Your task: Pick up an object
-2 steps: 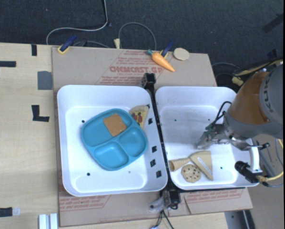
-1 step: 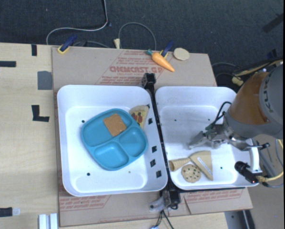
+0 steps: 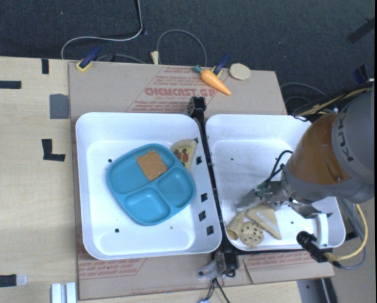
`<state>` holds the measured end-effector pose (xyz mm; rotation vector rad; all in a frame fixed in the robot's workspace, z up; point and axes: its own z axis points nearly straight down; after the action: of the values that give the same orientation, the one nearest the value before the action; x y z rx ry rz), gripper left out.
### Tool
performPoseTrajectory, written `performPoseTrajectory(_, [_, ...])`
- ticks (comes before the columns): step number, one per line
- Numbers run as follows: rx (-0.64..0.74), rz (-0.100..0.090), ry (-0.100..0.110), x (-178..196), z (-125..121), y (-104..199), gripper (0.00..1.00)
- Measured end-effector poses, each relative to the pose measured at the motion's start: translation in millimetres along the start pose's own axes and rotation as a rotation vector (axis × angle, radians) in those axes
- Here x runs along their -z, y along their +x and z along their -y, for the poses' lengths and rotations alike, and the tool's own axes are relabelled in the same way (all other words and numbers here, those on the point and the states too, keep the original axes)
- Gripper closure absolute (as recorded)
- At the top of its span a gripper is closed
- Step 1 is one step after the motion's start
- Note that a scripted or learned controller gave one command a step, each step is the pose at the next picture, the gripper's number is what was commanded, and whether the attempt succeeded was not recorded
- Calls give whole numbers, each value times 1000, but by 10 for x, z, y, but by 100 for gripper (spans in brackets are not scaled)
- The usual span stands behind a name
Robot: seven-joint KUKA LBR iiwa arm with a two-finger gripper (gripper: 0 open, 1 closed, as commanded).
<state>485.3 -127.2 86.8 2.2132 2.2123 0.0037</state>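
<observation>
Cardboard (image 3: pixel 169 93) under the two white bins is the largest thing on the bench, printed in red. Next in size come the left bin (image 3: pixel 91 188) and the right bin (image 3: pixel 239 131), touching along a black divider. Then the grey and orange arm (image 3: pixel 330 153), reaching in from three o'clock and bent down over the right bin.

In the left bin lies one blue divided plate (image 3: pixel 152 191) with one brown toast slice (image 3: pixel 152 165) in its twelve o'clock compartment; one pale wedge of toy food (image 3: pixel 185 150) sits just beside the plate at about two o'clock.

The gripper (image 3: pixel 259 197) hangs low at the right bin's six o'clock end, right above the task's likely targets: one tan wedge (image 3: pixel 264 221) and one spotted cookie (image 3: pixel 246 232), lying close together. Whether its fingers are spread or pressed together I cannot tell; nothing is visibly pinched.

By my reading, this is the approach or grasp step. The next move calls for closing squarely on a single piece, then lifting straight up clear of the bin wall.

Beyond the bins, at twelve o'clock on the cardboard: one toy carrot (image 3: pixel 215 82) and one small beige disc (image 3: pixel 240 71).
</observation>
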Motion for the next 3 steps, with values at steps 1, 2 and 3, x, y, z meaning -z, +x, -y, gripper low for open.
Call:
performPoseTrajectory(1, [-2,2,-1,106,-13,-23,100])
performPoseTrajectory(2, [1,-4,2,1150,-9,-185,100])
performPoseTrajectory(3, [8,-5,-1,1954,-606,120,100])
